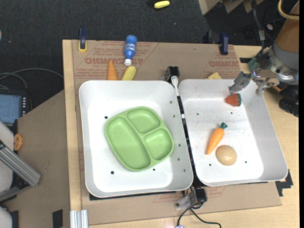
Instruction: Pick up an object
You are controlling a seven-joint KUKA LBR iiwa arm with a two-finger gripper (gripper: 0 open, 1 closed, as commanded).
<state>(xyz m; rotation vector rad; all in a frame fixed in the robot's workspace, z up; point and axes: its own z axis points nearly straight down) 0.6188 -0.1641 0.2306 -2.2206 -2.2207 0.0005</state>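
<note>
Pincer metal, grip unclear, above glossy red strawberry, tapered carrot nearby

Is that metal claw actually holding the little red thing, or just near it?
It cannot be told. The gripper sits right above the red toy near the right bin's far edge, touching or nearly so, but no grip shows.
</note>
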